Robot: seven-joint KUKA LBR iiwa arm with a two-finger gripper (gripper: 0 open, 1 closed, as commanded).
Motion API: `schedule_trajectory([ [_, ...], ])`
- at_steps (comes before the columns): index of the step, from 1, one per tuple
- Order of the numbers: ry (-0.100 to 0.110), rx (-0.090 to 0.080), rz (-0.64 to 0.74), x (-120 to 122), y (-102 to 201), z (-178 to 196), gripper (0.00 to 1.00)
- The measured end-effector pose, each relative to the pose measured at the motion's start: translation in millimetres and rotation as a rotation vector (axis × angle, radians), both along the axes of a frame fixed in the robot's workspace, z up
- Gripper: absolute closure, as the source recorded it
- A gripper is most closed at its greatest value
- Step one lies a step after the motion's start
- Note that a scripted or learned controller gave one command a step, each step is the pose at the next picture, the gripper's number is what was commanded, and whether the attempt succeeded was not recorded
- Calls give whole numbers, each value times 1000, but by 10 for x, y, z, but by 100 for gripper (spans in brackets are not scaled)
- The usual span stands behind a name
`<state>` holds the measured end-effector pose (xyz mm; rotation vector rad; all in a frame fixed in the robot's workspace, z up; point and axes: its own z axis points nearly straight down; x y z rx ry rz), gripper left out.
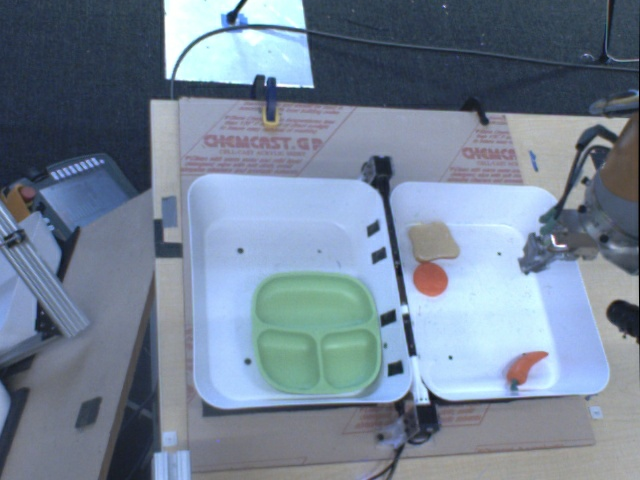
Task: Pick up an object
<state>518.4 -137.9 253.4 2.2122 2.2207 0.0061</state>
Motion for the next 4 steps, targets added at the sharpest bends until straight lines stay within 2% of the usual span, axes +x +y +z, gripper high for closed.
schedule_trajectory([
  [2, 4, 4, 7, 64, 1153, 8, 100],
  [3, 7, 5, 7, -68, 1741, -79, 100],
  [4, 7, 4, 7, -23, 2338, -162, 100],
])
